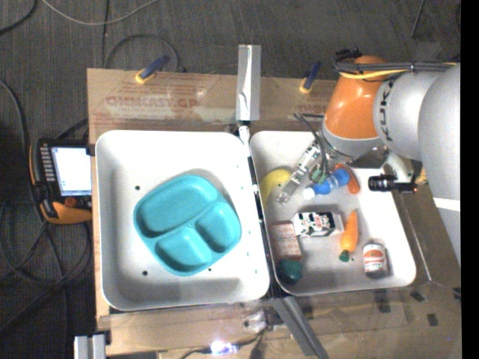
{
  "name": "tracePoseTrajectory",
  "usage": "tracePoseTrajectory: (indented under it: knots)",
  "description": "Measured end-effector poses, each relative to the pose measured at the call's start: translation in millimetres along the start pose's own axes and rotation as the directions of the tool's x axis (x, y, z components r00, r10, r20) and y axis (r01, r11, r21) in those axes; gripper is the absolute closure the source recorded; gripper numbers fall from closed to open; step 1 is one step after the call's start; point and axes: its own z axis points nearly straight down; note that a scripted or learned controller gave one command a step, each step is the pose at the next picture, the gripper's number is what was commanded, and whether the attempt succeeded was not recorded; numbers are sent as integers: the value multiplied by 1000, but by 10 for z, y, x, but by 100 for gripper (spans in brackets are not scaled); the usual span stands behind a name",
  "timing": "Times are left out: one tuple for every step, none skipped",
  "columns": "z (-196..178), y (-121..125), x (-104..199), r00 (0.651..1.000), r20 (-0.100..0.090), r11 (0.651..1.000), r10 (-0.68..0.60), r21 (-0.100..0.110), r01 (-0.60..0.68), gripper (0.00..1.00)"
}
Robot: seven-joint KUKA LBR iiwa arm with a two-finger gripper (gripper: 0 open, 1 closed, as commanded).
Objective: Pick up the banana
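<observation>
The banana (272, 182) shows as a yellow rounded shape at the upper left of the right bin (400, 271), close to the divider between the bins. My gripper (291, 185) reaches down and to the left from the orange-banded wrist (352, 111), and its tip sits right against the banana's right side. The gripper body hides part of the banana's right edge. Nothing can be seen lifted off the bin floor.
A blue object (328, 183) lies just right of the gripper. A small printed carton (315, 223), a brown box (284, 238), a green item (290, 270), a carrot (349, 235) and a small can (374, 259) share the right bin. A teal divided plate (188, 223) sits in the left bin (112, 275).
</observation>
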Motion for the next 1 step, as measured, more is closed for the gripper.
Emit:
tracePoseTrajectory:
  knots:
    - [-112,12,-10,1000,3,1000,1,-4,-1,100]
